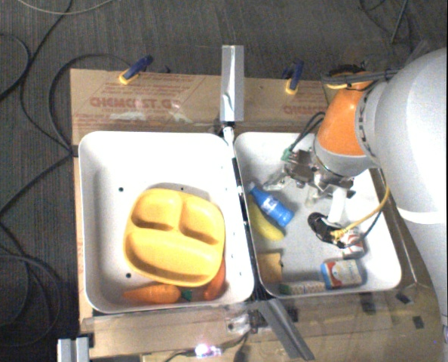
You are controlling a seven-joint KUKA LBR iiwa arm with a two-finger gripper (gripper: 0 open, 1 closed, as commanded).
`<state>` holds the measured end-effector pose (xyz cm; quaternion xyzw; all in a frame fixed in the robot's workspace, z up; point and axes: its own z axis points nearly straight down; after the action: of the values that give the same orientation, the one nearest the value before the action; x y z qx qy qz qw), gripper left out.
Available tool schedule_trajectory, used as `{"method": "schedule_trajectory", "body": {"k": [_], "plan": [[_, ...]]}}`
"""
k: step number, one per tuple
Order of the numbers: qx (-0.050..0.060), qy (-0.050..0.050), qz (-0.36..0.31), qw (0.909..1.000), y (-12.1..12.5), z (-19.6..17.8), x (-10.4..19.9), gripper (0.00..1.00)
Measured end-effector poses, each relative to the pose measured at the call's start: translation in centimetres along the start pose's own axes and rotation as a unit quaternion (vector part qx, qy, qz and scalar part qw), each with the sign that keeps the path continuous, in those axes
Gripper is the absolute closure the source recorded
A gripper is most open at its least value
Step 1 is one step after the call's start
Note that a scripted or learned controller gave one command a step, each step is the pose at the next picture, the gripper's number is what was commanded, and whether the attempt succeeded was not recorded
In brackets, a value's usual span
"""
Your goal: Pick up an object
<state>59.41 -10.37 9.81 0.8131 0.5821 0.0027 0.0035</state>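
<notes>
Grey metal with an orange band above the wrist, the arm reaches in from the right and holds its hand (299, 176) over the upper middle of the right bin (386, 266). Whether the hand is spread or closed cannot be told from this angle. Just to its lower left lies a blue bottle (273, 207), tilted on the bin floor and lying against a yellow piece (265, 226) near the bin's left wall. Below those sits a brown block (270, 263). Towards the near right corner lies a small can (342, 272) with a red, white and blue label, and a thin pale strip (305, 286) runs along the near wall. The left bin (103, 202) holds a yellow divided plate (177, 236), with a carrot (153, 294) and another orange piece (217, 281) tucked at its near edge. Both bins rest on a cardboard sheet (148, 100) on the bench.
</notes>
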Motion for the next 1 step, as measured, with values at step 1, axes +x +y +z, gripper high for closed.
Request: {"method": "schedule_trajectory", "body": {"k": [1], "plan": [[-0.001, -0.001, 0.007, 1.0, -0.94, 0.91, -1.21, 0.0]]}}
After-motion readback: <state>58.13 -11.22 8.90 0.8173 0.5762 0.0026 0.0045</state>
